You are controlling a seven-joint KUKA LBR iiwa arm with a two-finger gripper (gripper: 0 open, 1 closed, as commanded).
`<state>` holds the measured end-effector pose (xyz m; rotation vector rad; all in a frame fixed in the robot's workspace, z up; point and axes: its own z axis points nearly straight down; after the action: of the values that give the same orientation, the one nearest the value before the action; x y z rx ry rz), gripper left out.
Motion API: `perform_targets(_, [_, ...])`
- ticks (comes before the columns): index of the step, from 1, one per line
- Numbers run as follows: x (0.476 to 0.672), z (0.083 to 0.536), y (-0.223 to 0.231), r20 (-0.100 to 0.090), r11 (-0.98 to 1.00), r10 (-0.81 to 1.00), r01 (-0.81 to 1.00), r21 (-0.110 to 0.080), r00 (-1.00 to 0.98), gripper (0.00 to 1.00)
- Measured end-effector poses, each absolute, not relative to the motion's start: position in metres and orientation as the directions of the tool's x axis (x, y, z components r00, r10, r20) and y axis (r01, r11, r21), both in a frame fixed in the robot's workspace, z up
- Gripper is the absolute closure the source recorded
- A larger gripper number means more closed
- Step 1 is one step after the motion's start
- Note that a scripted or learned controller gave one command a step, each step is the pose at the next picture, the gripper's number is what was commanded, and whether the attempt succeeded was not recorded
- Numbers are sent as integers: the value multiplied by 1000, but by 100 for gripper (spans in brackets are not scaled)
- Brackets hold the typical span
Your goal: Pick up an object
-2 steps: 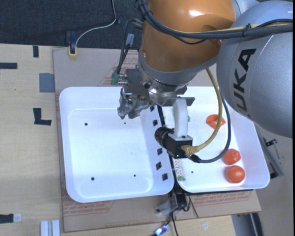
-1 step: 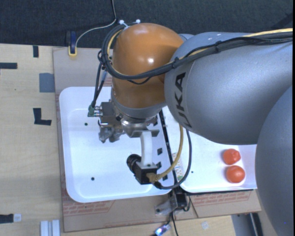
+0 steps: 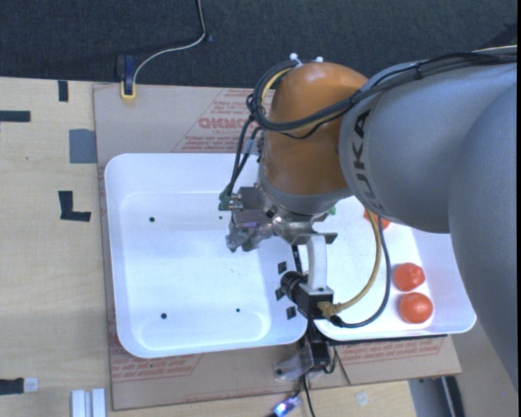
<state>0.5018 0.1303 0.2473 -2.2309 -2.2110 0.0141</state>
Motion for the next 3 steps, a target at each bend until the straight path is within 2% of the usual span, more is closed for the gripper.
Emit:
perform_targets(1, [487,228,15,-5,-13,1000,1000,-6,13,100])
perform_targets(2, [507,181,-76,-1,-8,1000,1000,-6,8,100])
perform_targets(3, [513,349,-38,0,7,1000,1000,16,-7,100])
